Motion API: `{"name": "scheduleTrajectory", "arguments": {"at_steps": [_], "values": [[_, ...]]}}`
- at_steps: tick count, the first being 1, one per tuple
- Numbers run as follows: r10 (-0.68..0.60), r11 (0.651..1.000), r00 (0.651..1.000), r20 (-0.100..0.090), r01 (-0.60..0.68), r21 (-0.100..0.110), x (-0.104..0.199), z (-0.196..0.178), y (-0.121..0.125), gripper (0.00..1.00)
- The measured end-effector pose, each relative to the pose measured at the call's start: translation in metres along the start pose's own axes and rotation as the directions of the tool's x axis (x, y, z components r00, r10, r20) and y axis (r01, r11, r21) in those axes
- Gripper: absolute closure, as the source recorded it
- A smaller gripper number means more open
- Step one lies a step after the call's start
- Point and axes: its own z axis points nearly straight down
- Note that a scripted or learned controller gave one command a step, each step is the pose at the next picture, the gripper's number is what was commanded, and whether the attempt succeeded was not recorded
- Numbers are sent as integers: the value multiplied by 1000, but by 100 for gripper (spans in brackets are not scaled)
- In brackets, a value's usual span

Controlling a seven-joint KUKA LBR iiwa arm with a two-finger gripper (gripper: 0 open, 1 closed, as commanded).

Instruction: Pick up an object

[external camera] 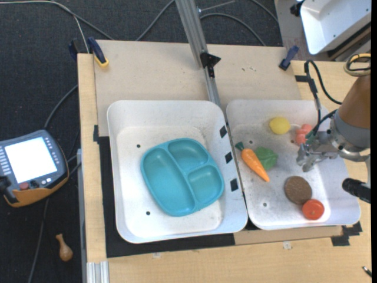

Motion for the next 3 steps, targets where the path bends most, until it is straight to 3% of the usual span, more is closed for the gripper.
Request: {"name": "scheduleTrajectory", "arguments": {"at_steps": [3], "values": [[0, 1000, 1000, 0, 0, 0, -1, -120, 9, 100]]}}
